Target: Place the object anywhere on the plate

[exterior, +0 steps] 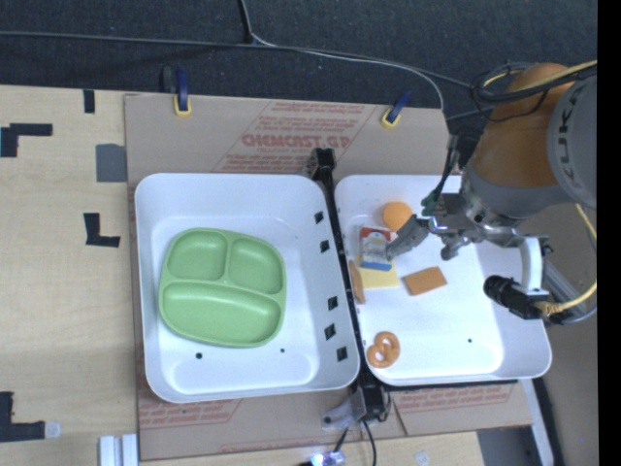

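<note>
Two white bins side by side on a cardboard sheet [291,134] over the wooden worktop [58,260]. Left bin [155,202], centre-left of frame, holds a green plate [223,287] with three compartments, lying flat, nothing on it.

Right bin [485,352], centre-right of frame, holds the loose items. Orange ball [396,214] near the bin's upper middle. Just below-left of it a small red-and-white packet [375,246], and under that a yellow block [378,278] with a blue strip along its top edge. A thin orange-brown piece [357,284] sits against the bin's left wall beside the yellow block. Flat orange-brown square [424,281] lies just right of the yellow block, apart from it. Pretzel-shaped item [383,349] sits alone toward the bin's lower left.

Arm comes in from the right of frame, orange band [519,144] at upper right. Gripper [427,239] hangs over the upper middle of the right bin, the jaws spread open, one finger [406,241] pointing left toward the packet, the other on the right. Nothing between them. Whether the left finger touches the packet is not clear.

Black cable [291,42] runs across the dark floor at the top of frame.
</note>
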